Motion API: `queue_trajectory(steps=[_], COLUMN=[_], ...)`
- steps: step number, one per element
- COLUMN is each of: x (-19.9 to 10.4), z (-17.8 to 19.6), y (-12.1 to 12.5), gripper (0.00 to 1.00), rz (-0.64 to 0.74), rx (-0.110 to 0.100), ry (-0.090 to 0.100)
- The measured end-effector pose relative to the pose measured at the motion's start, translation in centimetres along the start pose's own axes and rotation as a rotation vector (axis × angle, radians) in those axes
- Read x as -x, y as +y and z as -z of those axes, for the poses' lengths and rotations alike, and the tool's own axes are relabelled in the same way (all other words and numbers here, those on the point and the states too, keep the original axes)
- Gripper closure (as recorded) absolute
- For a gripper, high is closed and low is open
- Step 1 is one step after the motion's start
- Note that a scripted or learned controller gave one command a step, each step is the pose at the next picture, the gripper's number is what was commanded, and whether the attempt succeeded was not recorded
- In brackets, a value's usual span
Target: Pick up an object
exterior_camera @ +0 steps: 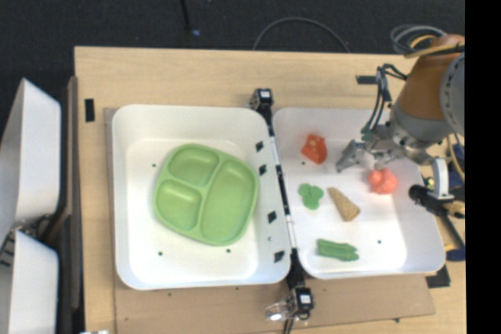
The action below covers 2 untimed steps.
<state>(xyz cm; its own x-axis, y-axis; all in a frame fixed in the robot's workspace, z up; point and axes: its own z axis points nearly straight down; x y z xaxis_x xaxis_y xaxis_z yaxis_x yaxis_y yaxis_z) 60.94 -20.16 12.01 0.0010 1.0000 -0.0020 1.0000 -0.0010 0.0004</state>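
Observation:
My gripper (pixel 365 163) hangs over the right bin (pixel 415 246) near its far right side, and it is open, with nothing between the spread fingers. A salmon-pink lump (pixel 383 181) lies just below and to the right of it. To its left a red piece (pixel 314 149) sits near the bin's far edge. A tan cone (pixel 343 203) and a small green floret (pixel 311 195) lie in the middle of the bin. Near the front edge rests a green pod (pixel 337 249).
The left bin (pixel 133 246) holds a green divided plate (pixel 207 193). A black-clipped divider (pixel 275 184) runs between the two bins. White boxes (pixel 31 168) stand off the bench at the left.

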Motion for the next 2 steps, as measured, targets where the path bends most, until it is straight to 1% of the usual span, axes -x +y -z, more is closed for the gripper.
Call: queue_trajectory(steps=[1, 2], x=[0.1, 0.0], z=[1.4, 7.8], y=[0.1, -0.2], gripper=[1.00, 1.00], rz=[-0.001, 0.005], rx=[0.005, 0.008], ry=[-0.001, -0.001])
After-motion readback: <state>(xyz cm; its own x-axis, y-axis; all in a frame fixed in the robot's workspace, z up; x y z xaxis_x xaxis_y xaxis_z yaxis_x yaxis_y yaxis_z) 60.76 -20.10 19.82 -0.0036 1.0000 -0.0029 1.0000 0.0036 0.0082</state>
